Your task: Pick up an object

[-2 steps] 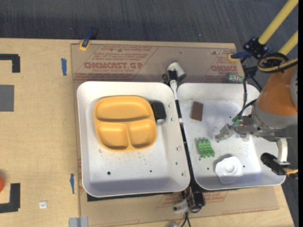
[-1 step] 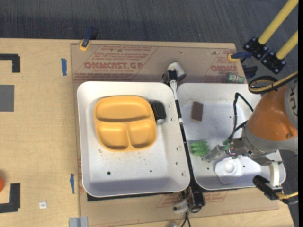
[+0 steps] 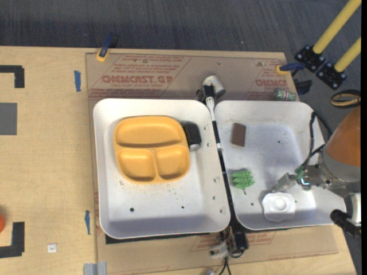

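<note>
From the camera above the bench, two shallow white bins sit side by side on a cardboard sheet. The left bin point(image 3: 109, 171) holds a yellow divided plate point(image 3: 152, 148) with three compartments, lying flat toward the bin's upper half. A small dark object point(image 3: 192, 135) rests touching the plate's right edge, close to the wall shared with the other bin.

The right bin point(image 3: 298, 116) holds three loose things. A brown block point(image 3: 238, 134) lies in its upper left part, well apart from the rest. A green, leafy-looking toy point(image 3: 242, 179) lies near the left wall, lower down. A white object point(image 3: 278, 205) with a rounded top sits near the bin's front edge, to the right of the green toy.

The arm reaches in from the right, its orange band at the picture's edge. The gripper point(image 3: 288, 180) is low over the right bin, just above and beside the white object; nothing is seen between its fingers, and whether they are apart or together cannot be told.
</note>
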Robot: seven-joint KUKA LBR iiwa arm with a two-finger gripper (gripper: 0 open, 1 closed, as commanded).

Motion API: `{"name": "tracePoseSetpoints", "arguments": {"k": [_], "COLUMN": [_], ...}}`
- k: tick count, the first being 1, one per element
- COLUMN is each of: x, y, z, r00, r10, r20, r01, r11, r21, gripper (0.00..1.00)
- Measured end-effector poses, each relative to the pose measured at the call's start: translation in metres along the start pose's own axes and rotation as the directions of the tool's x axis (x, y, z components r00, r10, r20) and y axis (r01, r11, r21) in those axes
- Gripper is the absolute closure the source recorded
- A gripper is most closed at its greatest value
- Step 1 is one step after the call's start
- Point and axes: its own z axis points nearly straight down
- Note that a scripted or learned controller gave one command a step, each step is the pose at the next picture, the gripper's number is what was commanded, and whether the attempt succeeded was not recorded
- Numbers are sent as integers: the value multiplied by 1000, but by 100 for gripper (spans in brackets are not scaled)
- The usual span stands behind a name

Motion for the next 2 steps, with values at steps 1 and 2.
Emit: {"name": "tracePoseSetpoints", "arguments": {"k": [1, 2], "x": [-25, 23], "y": [0, 43], "z": [-50, -11], "r00": [933, 928], "r10": [359, 373], "r20": [1, 6], "r01": [-359, -373], "r11": [933, 928], "r21": [-1, -3], "gripper": [0, 0]}}
